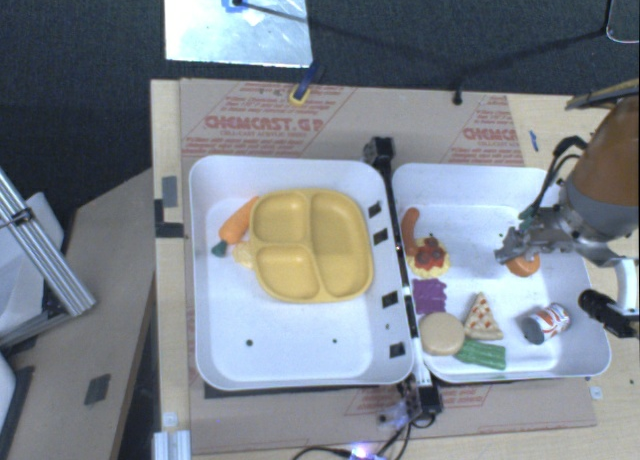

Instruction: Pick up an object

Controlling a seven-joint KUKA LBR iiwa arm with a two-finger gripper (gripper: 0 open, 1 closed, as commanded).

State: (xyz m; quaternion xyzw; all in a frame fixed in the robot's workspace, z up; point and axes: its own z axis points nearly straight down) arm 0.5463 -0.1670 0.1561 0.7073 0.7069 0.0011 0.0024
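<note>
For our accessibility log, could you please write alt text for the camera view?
The gripper hangs over an orange toy in the right bin; the left bin holds a yellow divided plate and a carrot.

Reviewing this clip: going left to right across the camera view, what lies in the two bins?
Carrot → yellow divided plate → hot dog → pizza slice → gripper over an orange piece → can.
</note>
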